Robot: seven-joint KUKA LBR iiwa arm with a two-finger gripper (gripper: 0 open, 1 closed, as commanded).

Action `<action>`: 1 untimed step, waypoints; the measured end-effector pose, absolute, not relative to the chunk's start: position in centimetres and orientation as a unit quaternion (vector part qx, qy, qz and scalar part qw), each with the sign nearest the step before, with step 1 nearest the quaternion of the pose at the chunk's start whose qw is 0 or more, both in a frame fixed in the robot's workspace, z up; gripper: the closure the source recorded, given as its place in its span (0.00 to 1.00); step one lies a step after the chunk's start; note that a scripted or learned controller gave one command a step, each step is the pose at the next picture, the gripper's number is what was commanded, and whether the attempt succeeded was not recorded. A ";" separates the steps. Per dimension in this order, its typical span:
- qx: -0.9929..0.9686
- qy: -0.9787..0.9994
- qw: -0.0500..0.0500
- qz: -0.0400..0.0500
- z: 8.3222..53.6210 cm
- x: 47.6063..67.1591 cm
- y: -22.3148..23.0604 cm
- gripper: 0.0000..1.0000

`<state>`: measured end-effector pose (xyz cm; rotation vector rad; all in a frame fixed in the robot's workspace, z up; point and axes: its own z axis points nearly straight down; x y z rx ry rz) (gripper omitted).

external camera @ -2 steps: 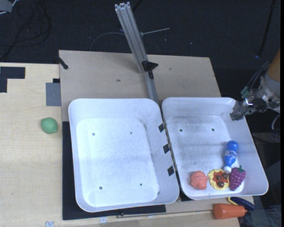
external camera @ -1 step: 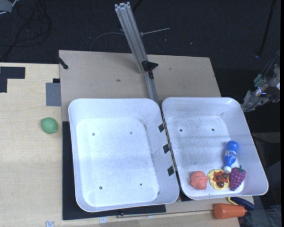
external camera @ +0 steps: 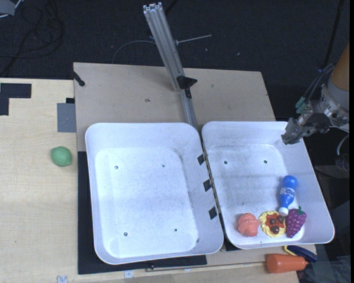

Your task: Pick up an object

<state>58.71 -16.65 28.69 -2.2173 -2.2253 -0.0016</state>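
Pincer (external camera: 290,135), its state impossible to tell, hung at the right bin's (external camera: 248,137) far right rim, while the bottle (external camera: 287,191) stood in the near right corner, upright, toward the camera from it.

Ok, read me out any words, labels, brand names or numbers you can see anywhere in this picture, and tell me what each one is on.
No text can be read anywhere.
The blue and white bottle in the right bin: any label is too small and blurred to make out.
The yellow toy beside it shows red marks, not letters.
The bench bears no print.
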 end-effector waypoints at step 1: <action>-0.706 -0.708 0.001 0.000 27.0 57.8 -12.1 1.00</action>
